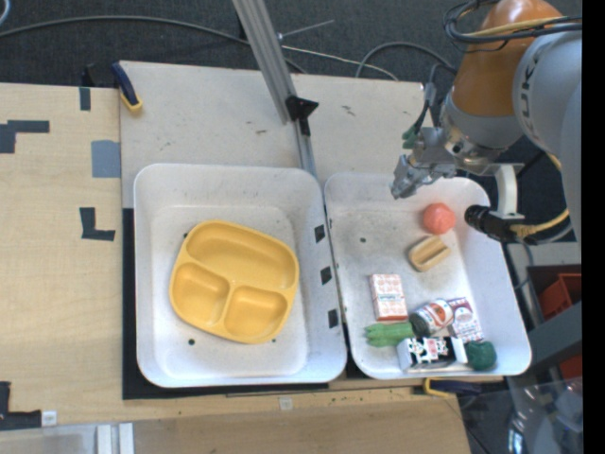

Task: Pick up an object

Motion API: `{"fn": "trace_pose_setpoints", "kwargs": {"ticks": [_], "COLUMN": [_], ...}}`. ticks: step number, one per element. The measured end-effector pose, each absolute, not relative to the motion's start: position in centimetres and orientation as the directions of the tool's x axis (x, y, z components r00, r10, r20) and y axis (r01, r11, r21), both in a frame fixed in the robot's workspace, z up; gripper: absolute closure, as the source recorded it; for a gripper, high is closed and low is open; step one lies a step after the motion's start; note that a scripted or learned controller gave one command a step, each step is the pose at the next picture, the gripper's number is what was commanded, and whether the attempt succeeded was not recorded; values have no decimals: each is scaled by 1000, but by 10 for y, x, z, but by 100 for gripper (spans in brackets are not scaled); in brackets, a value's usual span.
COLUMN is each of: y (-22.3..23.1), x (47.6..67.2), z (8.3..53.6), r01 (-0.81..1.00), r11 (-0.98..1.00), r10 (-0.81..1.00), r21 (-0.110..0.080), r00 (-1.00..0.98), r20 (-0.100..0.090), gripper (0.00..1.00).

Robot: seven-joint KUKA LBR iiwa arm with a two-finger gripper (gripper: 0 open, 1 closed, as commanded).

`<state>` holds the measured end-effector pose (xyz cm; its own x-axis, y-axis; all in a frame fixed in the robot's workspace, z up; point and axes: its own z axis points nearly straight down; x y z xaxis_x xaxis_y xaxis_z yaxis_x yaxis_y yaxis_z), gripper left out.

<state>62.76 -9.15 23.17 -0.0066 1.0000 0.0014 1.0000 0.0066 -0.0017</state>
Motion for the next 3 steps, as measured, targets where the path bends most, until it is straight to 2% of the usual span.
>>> {"fn": "trace_pose_setpoints", "kwargs": {"ticks": [1,3], "y": [-34,73], "x": [631,654], "z": [222,235], "r01": [1000,1000], "r11": [7,7], "r10": [1000,1000], "r21": [-2,0], "r00": [-7,-7], "r20": [2,2], "gripper": [100,100]}}
